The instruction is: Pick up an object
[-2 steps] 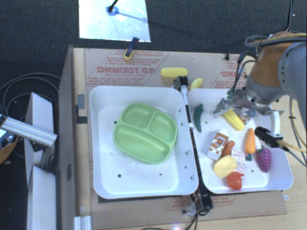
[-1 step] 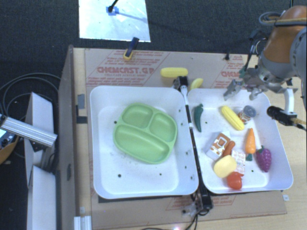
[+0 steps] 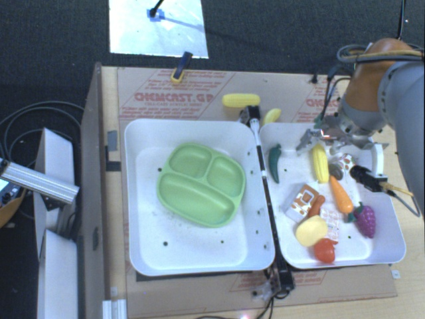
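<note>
The surface [image 3: 199,88] is a brown board carrying two white bins side by side; the left bin [image 3: 143,244] holds a green divided plate [image 3: 201,185], lying flat near its middle; the right bin [image 3: 392,241] holds a scatter of toy food. The arm [image 3: 392,88] comes in from the upper right, grey with its orange band [image 3: 362,88] bent down over the right bin's far edge; much of it is cut off by the frame. The tool [image 3: 325,135] hangs over the bin's upper part, just above the near end of a yellow corn [image 3: 321,163]; whether it is released or clenched cannot be told, as the tips merge with wires and metal parts. In the right bin, a carrot [image 3: 341,195] lies just right of the corn; purple grapes [image 3: 366,220] sit near the right wall; a small box [image 3: 303,202] lies in the middle, with a lemon [image 3: 311,231] and a tomato [image 3: 325,250] below it; a green pepper [image 3: 274,161] lies by the left wall. A banana [image 3: 271,115] and a yellow tool handle [image 3: 240,100] rest on the board beyond the bins; small items under the wrist are too cluttered to name.
</note>
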`<state>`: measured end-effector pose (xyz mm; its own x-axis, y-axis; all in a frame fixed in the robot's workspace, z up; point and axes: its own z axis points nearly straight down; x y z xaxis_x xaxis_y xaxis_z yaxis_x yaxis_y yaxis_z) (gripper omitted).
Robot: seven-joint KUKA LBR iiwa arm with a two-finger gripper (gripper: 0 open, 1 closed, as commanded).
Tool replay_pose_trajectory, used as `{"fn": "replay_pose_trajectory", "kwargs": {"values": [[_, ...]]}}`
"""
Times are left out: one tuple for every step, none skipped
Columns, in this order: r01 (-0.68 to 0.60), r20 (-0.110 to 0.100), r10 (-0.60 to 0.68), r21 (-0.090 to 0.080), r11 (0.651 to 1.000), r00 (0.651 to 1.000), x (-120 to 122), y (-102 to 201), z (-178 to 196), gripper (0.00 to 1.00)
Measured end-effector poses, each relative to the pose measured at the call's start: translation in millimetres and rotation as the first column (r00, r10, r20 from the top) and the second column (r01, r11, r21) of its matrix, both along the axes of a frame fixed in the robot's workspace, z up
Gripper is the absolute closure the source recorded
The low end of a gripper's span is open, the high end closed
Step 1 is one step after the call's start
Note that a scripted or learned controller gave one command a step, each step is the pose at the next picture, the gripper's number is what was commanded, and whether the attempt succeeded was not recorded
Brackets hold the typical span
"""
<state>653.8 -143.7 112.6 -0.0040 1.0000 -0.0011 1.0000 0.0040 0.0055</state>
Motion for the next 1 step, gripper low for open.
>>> {"fn": "replay_pose_trajectory", "kwargs": {"values": [[-0.004, 0.002, 0.004, -0.001, 1.000, 1.000, 0.8, 0.0, 8.9, 1.00]]}}
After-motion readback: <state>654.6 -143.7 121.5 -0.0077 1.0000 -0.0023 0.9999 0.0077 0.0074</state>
